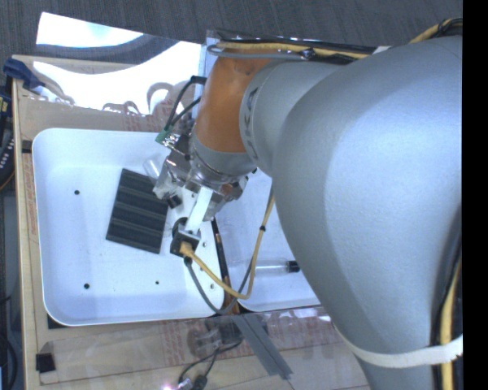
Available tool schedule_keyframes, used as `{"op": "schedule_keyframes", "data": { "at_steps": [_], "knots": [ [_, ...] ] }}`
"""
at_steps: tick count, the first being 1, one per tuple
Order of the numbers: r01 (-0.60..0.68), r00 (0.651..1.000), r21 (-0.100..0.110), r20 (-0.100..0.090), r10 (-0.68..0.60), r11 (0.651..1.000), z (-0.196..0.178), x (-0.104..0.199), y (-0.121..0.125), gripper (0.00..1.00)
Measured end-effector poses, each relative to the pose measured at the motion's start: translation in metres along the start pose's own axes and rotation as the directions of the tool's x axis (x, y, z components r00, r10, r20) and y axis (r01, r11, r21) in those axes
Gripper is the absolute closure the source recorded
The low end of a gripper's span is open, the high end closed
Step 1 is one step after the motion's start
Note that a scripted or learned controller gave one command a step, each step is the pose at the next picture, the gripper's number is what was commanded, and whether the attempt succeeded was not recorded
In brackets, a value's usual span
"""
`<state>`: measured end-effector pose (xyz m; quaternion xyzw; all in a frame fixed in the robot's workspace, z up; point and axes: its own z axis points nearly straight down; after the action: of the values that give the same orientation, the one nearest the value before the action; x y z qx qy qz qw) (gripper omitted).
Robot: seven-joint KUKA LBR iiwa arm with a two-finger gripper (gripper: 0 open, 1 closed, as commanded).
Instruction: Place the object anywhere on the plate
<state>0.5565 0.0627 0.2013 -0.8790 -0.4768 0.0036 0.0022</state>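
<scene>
A dark ribbed plate (139, 211) lies near the middle of the left bin (65, 291); the gripper (181, 187) hangs at the plate's right edge, under the arm (366, 185).

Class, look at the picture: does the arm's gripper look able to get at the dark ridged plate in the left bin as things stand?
Probably yes. The gripper hangs just beside the right edge of the dark ridged plate, which lies flat in the left bin with nothing on top of it or between the two.
</scene>
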Motion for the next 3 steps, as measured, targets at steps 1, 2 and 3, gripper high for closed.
{"op": "schedule_keyframes", "data": {
  "at_steps": [1, 2, 3],
  "knots": [
    [0.089, 0.996, -0.006, -0.002, -0.089, 0.996, -0.029, -0.031, 0.018, 0.0],
    [-0.254, 0.967, 0.0, -0.001, 0.254, 0.967, 0.011, -0.001, -0.023, 0.0],
    [-0.333, 0.943, 0.0, 0.001, 0.333, 0.943, 0.079, 0.104, -0.11, 0.0]
  ]
}}
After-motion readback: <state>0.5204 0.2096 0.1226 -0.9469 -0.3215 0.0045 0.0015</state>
